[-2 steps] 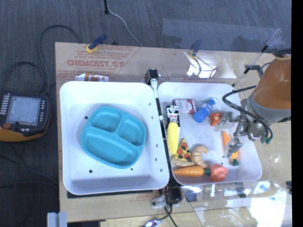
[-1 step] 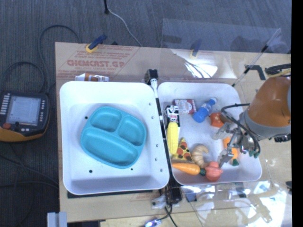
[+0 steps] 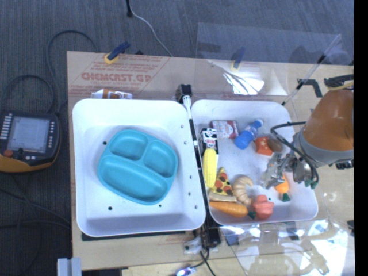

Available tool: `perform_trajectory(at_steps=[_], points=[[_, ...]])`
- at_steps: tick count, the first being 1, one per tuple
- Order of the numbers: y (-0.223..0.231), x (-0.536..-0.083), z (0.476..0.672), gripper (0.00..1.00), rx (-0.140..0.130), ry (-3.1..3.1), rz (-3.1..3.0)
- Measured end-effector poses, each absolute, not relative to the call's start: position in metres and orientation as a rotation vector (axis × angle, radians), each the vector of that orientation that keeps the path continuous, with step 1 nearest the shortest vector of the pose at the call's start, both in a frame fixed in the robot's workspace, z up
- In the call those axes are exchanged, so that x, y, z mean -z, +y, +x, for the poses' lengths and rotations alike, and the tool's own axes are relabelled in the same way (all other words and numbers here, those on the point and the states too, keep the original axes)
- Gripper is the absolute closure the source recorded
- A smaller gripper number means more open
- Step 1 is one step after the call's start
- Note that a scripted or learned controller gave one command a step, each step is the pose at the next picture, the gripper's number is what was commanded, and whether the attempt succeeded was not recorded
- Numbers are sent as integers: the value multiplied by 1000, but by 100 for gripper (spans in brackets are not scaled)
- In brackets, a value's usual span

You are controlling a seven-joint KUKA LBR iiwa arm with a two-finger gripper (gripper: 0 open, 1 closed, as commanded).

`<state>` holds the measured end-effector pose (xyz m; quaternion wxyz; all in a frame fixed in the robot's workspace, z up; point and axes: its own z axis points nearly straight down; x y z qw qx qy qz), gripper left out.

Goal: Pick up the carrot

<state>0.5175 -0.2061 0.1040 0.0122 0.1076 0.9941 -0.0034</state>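
Here, the carrot [image 3: 229, 209] lies along the near wall of the right bin [image 3: 299, 211], touching a red toy [image 3: 263, 207] at its right end. Just beyond them sit a croissant [image 3: 242, 187] and a yellow corn cob [image 3: 210, 167]. The gripper [image 3: 276, 178] hangs over the bin's right side by a small orange piece [image 3: 282, 187]; whether its jaws grip anything, I cannot tell. Leftward, a blue divided plate [image 3: 138, 165] rests in the left bin [image 3: 86, 211]

One camera fixed above the bench [image 3: 115, 73] looks down aslant on both white bins [image 3: 86, 171]; the arm [image 3: 330, 125] enters from three o'clock.
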Motion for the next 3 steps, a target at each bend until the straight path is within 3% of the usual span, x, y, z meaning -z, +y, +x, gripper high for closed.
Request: perform_trajectory(at_steps=[1, 2, 3], points=[[-206, -106, 521, 0, 12, 3087, 335], [-209, -91, 525, 0, -2, 3052, 695], [-211, -104, 528, 100, 7, 3040, 690]])
